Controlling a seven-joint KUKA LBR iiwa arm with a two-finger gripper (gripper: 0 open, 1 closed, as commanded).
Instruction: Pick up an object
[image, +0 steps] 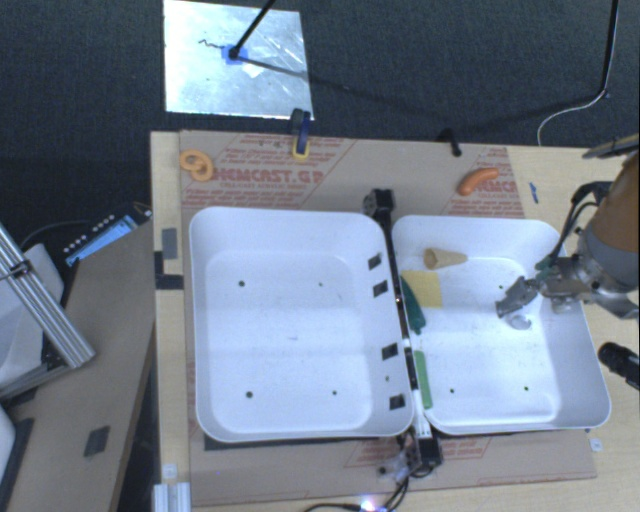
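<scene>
the tan cone-shaped object (444, 258) lies near the back of the right white bin (575, 400), with a yellow square piece (424, 289) and a dark green stick (412, 308) just left of it. i see my tool (515, 306) low over that bin's floor, well apart from them, fingers parted, gripping nothing.

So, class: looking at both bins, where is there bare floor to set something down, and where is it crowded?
The left bin offers bare floor wall to wall. In the right bin, the front half is free. Its back left is crowded: cone, yellow piece, green item; the pincer hangs mid-right.
</scene>
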